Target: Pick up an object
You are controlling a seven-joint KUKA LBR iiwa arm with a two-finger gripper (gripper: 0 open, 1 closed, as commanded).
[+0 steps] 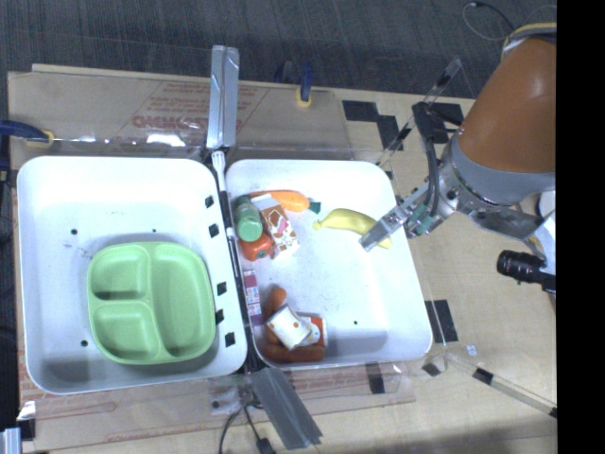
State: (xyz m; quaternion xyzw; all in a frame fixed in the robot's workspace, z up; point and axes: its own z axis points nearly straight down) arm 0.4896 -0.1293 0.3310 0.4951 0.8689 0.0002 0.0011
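Hiding banana's tip: end effector

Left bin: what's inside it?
Inside the left bin lies one green divided tray with three compartments, nothing in them. The bin floor under the tray is covered.

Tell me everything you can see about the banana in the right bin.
The banana is small, yellow, smooth and glossy, likely a plastic toy. It lies flat on the right bin's white floor near the far right side, curved, apart from the carrot to its left. The gripper sits at its right end; actual contact is unclear.
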